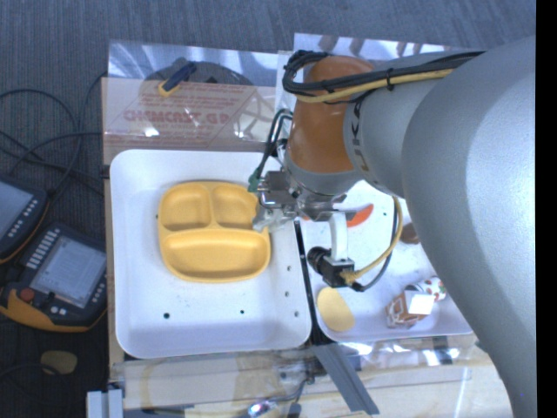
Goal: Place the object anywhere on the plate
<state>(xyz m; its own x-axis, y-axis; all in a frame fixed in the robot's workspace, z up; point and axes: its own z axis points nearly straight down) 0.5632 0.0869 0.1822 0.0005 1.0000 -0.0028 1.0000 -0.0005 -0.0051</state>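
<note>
Camera view, from above, gives you the grey arm (452, 146) sweeping in from the right, its orange band (324, 124) over the seam between the two white bins. The claw (277, 205) hangs at the right edge of the left bin (130, 320), just beside the right rim of the yellow plate (213, 231); you cannot tell from here whether it is apart or together, and nothing shows between it. The plate is a three-compartment tray lying toward the bin's far half, with bare white floor along the near and left walls. In the right bin (383, 331) you have a pale yellow egg-shaped object (335, 309) at the near left corner, close against the dividing wall, a small brown and white object (413, 306) toward the near edge, and a red-orange piece (360, 214) partly hidden under the wrist. A black cable (335, 268) droops over that bin's left side.
</note>
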